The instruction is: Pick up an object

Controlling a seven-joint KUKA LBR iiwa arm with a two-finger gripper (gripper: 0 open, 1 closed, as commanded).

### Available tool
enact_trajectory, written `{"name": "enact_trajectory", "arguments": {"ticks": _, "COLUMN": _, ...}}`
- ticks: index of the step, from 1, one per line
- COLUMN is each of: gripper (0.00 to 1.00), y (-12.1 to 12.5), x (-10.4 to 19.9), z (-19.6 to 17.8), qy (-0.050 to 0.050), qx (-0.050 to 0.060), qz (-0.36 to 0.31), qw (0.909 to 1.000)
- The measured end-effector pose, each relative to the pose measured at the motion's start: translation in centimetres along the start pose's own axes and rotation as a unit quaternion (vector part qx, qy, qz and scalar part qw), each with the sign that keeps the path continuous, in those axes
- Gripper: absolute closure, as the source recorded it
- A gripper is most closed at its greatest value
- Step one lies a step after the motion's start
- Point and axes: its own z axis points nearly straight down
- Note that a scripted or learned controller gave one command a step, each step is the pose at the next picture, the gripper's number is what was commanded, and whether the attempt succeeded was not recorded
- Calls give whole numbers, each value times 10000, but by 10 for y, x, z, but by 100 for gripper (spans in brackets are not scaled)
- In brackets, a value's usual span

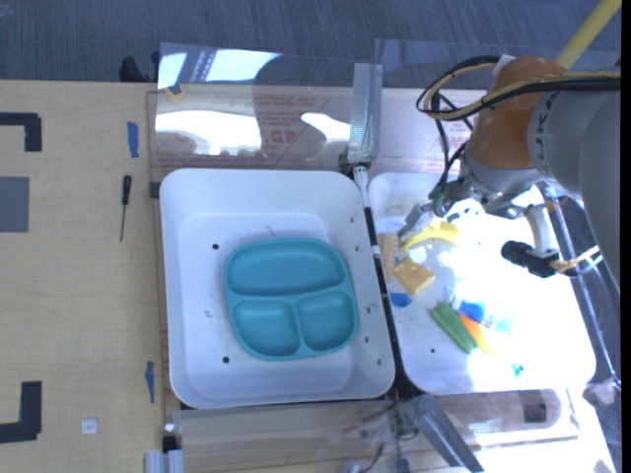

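The risk I see is crowding. The yellow banana-shaped piece (435,235) lies in the right bin (552,377), near its upper left corner, with a tan block (412,277) just below it and another tan piece (387,247) against the bin's left wall. A descent that lands a little off could pinch two things at once, or nudge the yellow piece into the wall and close on nothing. Glare washes out much of that bin's floor, so edges are hard to judge.

The arm (577,126) reaches in from the right, bent down over the bin's upper part — its gripper (441,208) sits just above the yellow piece's upper end, possibly touching it. Green and orange sticks (459,325) lie lower in the bin, well apart from the gripper. The teal divided plate (290,297) sits alone in the left bin (187,264).
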Motion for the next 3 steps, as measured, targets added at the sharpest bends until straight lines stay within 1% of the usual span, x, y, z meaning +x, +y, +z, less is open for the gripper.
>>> {"name": "enact_trajectory", "arguments": {"ticks": 1, "gripper": 0, "y": -31, "x": 14, "z": -1, "qy": -7, "qx": -7, "qz": -607, "qw": 9982}}
{"name": "enact_trajectory", "arguments": {"ticks": 2, "gripper": 0, "y": -58, "x": 6, "z": -1, "qy": -1, "qx": -12, "qz": -157, "qw": 9999}}
{"name": "enact_trajectory", "arguments": {"ticks": 3, "gripper": 0, "y": -85, "x": -1, "z": -1, "qy": -2, "qx": -16, "qz": 91, "qw": 10000}}
